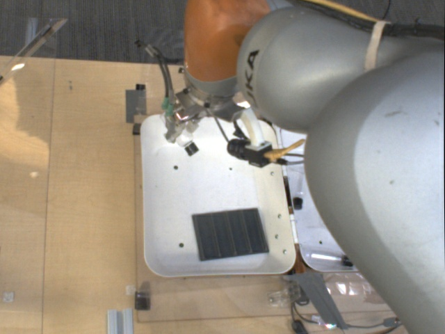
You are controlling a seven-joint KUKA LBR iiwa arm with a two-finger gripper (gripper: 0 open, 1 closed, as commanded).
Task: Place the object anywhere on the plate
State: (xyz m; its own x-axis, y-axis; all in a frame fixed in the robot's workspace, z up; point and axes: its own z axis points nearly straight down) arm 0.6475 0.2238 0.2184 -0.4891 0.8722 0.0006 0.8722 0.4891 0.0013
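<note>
A dark grey ribbed rectangular plate (pixel 229 233) lies flat in the near part of the left white bin (pixel 161 207). My gripper (pixel 181 136) hangs over the bin's far left corner, well back from the plate and to its left. A small dark piece (pixel 192 148) shows just below the gripper's tip; I cannot tell whether it is a separate object or part of the gripper. The orange band (pixel 219 30) and grey arm (pixel 334 68) hide the bin's far right part.
The right bin (pixel 316 252) is mostly covered by the arm. A black and yellow cable fitting (pixel 254 152) hangs off the wrist over the left bin. Small black brackets (pixel 137 105) (pixel 142 300) sit on the wooden bench beside the bin.
</note>
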